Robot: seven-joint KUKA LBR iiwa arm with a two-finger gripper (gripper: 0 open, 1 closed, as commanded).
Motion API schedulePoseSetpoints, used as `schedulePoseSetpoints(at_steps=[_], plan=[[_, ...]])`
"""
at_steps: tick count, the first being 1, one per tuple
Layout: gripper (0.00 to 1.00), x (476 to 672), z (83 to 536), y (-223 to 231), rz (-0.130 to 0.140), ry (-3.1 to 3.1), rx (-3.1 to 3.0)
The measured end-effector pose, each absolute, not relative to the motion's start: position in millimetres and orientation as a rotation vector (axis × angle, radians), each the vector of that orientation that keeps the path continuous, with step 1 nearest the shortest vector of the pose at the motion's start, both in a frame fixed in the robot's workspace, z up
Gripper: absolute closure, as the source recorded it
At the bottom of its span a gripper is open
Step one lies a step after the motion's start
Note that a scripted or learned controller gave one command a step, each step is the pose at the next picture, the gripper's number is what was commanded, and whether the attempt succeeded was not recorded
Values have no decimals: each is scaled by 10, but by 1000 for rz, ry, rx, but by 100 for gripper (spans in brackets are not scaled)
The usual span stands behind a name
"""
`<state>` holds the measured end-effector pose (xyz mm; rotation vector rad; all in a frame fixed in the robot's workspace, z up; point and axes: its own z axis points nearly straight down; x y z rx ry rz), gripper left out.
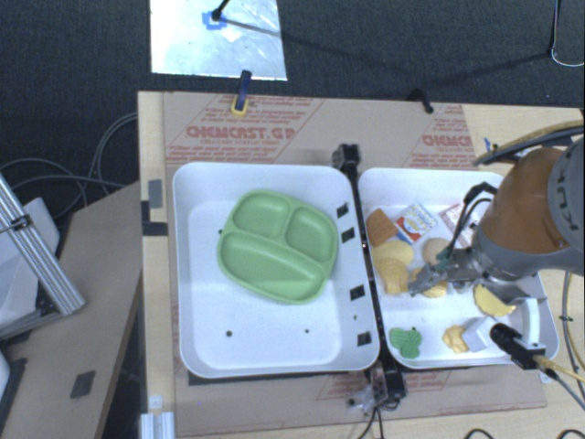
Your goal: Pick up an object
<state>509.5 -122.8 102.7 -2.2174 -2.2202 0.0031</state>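
My gripper is down in the right bin, its dark fingers among a cluster of yellow and tan food pieces. A brown piece lies at the bin's left, with a small printed packet beside it. A green piece rests near the front, a yellow and white piece to its right, and a yellow piece under the wrist. The arm hides the bin's right part.
The left bin holds a green divided plate. A black clip strip runs between the bins. Cables lie at the far left, and a foil sheet lies beyond the bench.
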Motion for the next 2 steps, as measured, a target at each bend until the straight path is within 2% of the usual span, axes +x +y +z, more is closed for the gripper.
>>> schedulePoseSetpoints(at_steps=[1, 2], plan=[[0, 5098, 834, -1224, 0, -2222, -2219], [100, 5108, 949, -1227, -3, -2225, -2221]])
